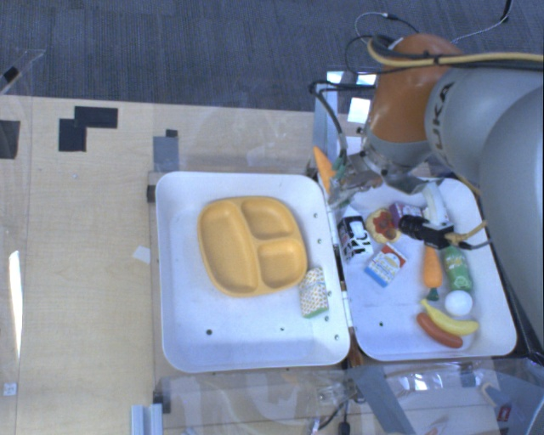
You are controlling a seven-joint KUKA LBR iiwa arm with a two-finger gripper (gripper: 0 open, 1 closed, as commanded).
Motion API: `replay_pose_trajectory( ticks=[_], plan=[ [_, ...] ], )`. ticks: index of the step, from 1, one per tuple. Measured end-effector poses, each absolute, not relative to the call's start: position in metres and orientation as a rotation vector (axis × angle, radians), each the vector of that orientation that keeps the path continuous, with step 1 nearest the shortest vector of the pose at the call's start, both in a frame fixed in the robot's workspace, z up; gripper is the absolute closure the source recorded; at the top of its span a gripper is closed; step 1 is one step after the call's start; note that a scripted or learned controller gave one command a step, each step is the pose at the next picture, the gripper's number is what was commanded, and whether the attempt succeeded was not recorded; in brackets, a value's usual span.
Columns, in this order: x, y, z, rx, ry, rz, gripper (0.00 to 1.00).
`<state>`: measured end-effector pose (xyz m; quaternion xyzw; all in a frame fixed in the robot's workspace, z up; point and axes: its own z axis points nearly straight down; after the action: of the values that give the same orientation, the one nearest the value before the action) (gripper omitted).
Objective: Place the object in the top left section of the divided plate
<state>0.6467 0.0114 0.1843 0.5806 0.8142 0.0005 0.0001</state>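
Yellow divided plate (252, 245) lies flat in left bin (183, 331).

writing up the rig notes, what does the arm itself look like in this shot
The arm is made of bulky, rounded grey segments, with a glossy orange band above the wrist. Part of dark KUKA lettering shows on the grey shell beside the band. A yellow cable and thin black wires run over the top of it.

Part of a dark brand name, apparently "KU", is seen running vertically on the grey robot arm (489, 110). Bold white markings are carried on a small black packet (354, 237) in the right-hand shallow white bin (497, 319), but cannot be read.
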Motion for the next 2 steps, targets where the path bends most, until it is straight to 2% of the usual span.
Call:
replay_pose_trajectory(
  ticks=[1, 2],
  plan=[
    [0.647, 0.011, 0.184, 1.824, 2.557, 0.002, 0.0],
    [0.647, 0.012, 0.195, 1.82, 2.558, 0.004, 1.0]
  ],
)
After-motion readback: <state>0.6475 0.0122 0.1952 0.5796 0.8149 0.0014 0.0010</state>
